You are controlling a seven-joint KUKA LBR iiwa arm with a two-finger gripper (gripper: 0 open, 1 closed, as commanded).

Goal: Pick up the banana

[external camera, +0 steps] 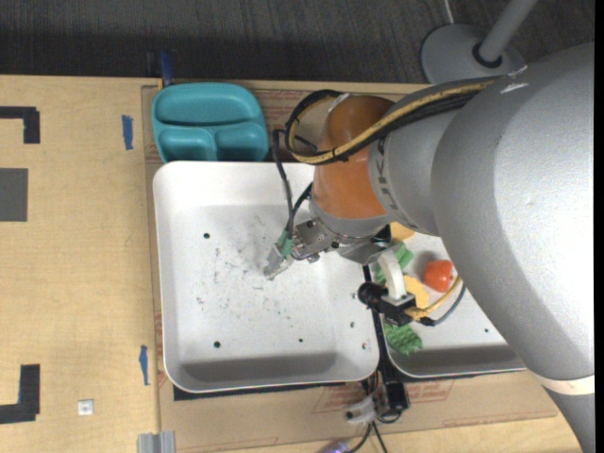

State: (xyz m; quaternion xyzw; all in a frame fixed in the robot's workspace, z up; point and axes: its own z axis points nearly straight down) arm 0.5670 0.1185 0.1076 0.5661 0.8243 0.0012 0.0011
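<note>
A KUKA arm is seen stretched across two white bins, its gripper lowered over the floor of the left bin, towards that bin's right-hand side. Nothing is held between the fingertips; whether the pincer is set wide or narrow cannot be told, as the tips are small and blurred against the scuffed white floor. The banana is believed to be the pale yellow piece lying in the right bin, just past the left bin's right wall, beside an orange-red toy and green leafy pieces, and largely hidden under the arm's wrist and a black cable. The main risk is judged to be an empty grasp: the gripper is placed over bare bin floor, well apart from the fruit, so a close here would catch nothing. Should the arm be carried across, the wall between the bins could be struck, or a neighbouring toy taken by mistake. A teal tray is set just behind the left bin.
</note>
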